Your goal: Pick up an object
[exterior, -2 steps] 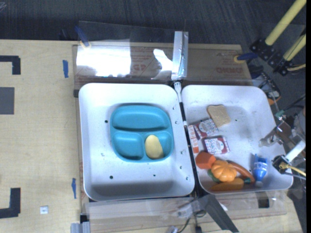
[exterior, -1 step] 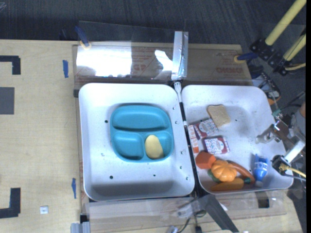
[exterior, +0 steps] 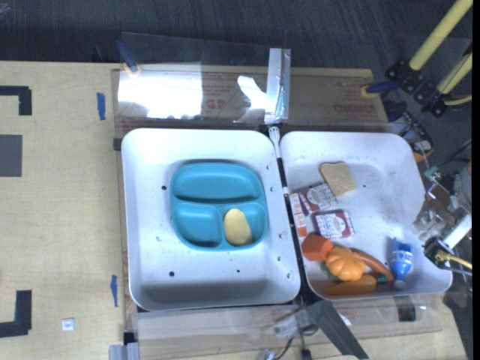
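The gripper (exterior: 444,235) is hovering at the right bin's (exterior: 390,145) right rim. The blue bottle (exterior: 402,261) is standing just below-left of it, upright inside that bin.

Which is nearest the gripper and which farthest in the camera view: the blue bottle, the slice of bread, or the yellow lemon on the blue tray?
From the gripper at the right bin's right edge:
1. Blue bottle, just beside it in the right bin's near-right corner.
2. Slice of bread, toward the right bin's back.
3. Yellow lemon, in the left bin, in a compartment of the blue tray.
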Robot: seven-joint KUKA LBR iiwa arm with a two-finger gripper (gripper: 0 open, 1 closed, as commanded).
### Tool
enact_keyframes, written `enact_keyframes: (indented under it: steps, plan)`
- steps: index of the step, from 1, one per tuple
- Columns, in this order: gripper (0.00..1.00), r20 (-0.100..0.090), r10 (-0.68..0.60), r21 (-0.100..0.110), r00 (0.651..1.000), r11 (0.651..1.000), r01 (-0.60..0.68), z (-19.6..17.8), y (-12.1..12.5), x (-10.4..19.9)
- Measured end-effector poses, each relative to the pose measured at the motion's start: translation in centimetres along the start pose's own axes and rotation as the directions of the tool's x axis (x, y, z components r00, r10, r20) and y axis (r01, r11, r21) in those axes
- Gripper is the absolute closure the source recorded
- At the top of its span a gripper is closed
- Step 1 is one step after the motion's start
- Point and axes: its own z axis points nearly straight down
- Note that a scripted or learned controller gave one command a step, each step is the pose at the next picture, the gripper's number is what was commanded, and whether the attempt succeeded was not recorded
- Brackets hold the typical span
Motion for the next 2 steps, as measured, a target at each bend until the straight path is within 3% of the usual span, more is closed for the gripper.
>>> enact_keyframes:
  steps: [1,2]
  plan:
    - [0.00,-0.003,-0.004,0.003,1.000,1.000,0.004,0.07,-0.17,0.29]
    - [0.00,-0.009,-0.050,-0.012,0.999,0.999,0.050,0.95,-0.01,0.71]
